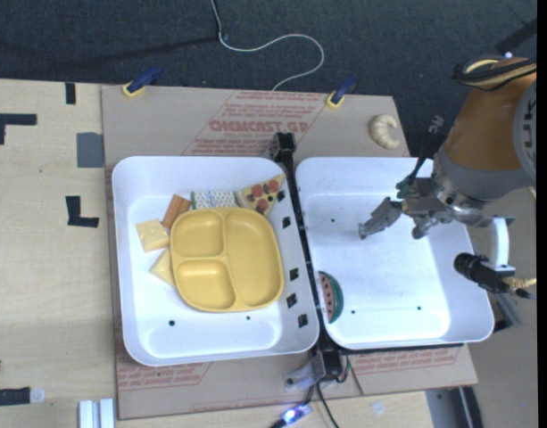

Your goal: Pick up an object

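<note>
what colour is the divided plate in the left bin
Yellow. The divided plate shows clearly in the camera view, lying in the left bin.

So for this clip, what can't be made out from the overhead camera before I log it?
- Items under the yellow divided plate in the left bin: the plate covers most of them, so their kinds stay unclear.
- The round watermelon-patterned piece in the right bin: half hidden behind the bins' shared wall.
- The gripper: whether it holds anything is too small and blurred to tell.
- The pale lump on the cardboard: too small to identify.
</note>
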Robot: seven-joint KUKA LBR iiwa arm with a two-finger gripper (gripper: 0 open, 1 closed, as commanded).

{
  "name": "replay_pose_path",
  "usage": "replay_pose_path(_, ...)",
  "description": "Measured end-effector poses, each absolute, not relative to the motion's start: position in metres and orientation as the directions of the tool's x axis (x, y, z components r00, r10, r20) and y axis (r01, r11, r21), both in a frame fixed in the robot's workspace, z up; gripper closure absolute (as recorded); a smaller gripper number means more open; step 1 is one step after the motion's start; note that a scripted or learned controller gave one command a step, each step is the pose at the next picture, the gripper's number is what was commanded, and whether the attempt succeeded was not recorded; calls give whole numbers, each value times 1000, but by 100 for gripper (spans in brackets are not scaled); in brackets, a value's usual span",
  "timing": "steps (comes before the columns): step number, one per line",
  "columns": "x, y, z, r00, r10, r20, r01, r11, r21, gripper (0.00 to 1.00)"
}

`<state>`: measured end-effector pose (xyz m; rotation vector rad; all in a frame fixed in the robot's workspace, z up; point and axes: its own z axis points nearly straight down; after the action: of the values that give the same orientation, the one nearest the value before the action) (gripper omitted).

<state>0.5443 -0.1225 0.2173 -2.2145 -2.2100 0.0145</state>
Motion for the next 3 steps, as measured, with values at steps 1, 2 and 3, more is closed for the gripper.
replay_pose_path(1, 547, -122, 225, -1, 1000, 1, 1000, 1, -2, 0)
replay_pose_path(2, 551, -117, 162, -2, 1000, 1, 1000, 2, -8, 0)
replay_pose_path(3, 542, -123, 106, 0, 1000, 1, 1000, 0, -8, 0)
